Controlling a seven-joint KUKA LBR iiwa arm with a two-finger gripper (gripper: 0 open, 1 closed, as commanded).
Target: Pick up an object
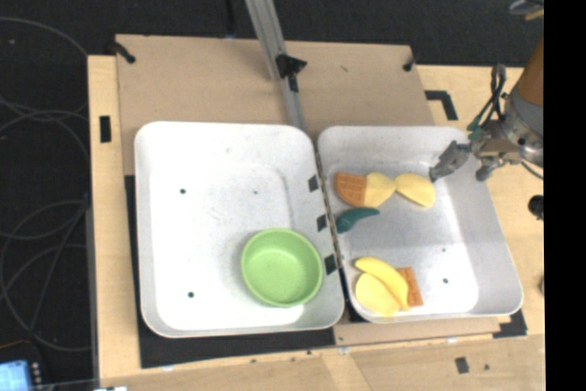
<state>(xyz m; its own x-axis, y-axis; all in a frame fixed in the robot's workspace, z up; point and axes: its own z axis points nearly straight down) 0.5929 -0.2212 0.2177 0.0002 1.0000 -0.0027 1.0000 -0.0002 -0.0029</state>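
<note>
In the right bin (476,279) lie an orange waffle-like piece (351,188), two pale yellow pieces (380,189) (416,190), a small teal piece (355,217), and at the front a yellow banana-like piece (382,277) and yellow round piece (373,296) beside an orange strip (411,286). My gripper (465,164) hangs at the bin's upper right edge, open, fingers spread with nothing between them. It is to the right of the nearest yellow piece and apart from it.
A green bowl (282,266) sits at the front right of the left bin (201,188). A slanted metal pole (261,14) rises behind the bins. Cables lie on the dark floor at the left.
</note>
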